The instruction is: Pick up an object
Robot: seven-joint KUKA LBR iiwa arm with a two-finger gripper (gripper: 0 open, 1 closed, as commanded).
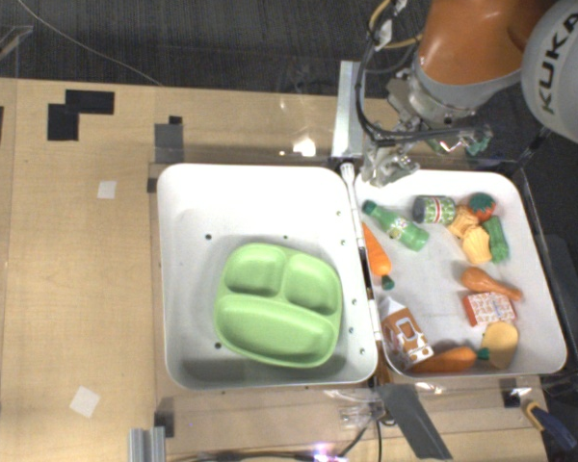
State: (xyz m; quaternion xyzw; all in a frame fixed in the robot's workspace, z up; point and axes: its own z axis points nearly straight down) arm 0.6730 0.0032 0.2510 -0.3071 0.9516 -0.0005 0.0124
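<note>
The right bin [544, 287] holds several toy foods. A green bottle [397, 225] lies near its top left, with an orange carrot [376, 252] just below it along the left wall. A dark green can [433, 209] lies to the bottle's right. My gripper [389, 169] hangs over the bin's top left corner, above and slightly behind the bottle, with nothing visibly in it. The orange-banded wrist [467, 27] rises behind it.
The left bin [188, 258] holds a green divided plate [279, 303]. Other items in the right bin include a red fruit [482, 202], a green pepper [499, 240], a red-white box [488, 308], a brown box [405, 335] and a yellow fruit [501, 338]. A metal post [345, 109] stands behind the bins.
</note>
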